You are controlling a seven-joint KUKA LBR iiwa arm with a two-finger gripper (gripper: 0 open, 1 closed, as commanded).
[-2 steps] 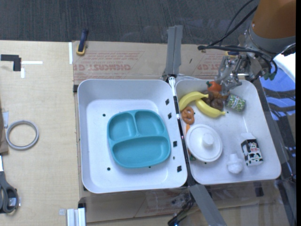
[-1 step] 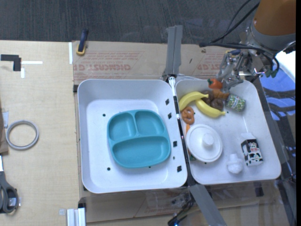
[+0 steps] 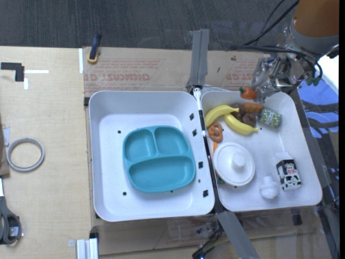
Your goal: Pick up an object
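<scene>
Bench, wood-toned, with cardboard under two white bins set side by side at centre frame.

Left bin (image 3: 102, 161): one teal divided plate (image 3: 159, 158), three compartments, lying flat near the bin's middle.

Right bin (image 3: 302, 144): several items, clustered toward its upper left.
- Bananas (image 3: 233, 119): two, yellow, curved, lying together against the upper left of the bin.
- Pretzel-like piece (image 3: 215, 131): orange-brown, just below the bananas, near the dividing wall.
- Brown item (image 3: 251, 113): touching the bananas on their right; kind unclear.
- Green wrapped item (image 3: 270, 118): lies just right of the brown item.
- Orange-red item (image 3: 247, 93): small, with a green tip, at the bin's upper edge, just beside the gripper.
- White lidded bowl (image 3: 235, 164): round, with a knob, lower left of the bin.
- Milk carton (image 3: 288, 174): small, black-and-white, lower right, standing apart.
- White lump (image 3: 268, 189): small, left of the carton.

Gripper (image 3: 268, 81): upper right of frame, over the bin's upper rim, below the orange band and cables. Nothing visibly between the fingers; released or clenched cannot be told.

Outside the bins: tape roll (image 3: 24, 154) at left, scissors (image 3: 9, 226) at lower left, yellow-handled tool (image 3: 95, 49) at upper left.
</scene>
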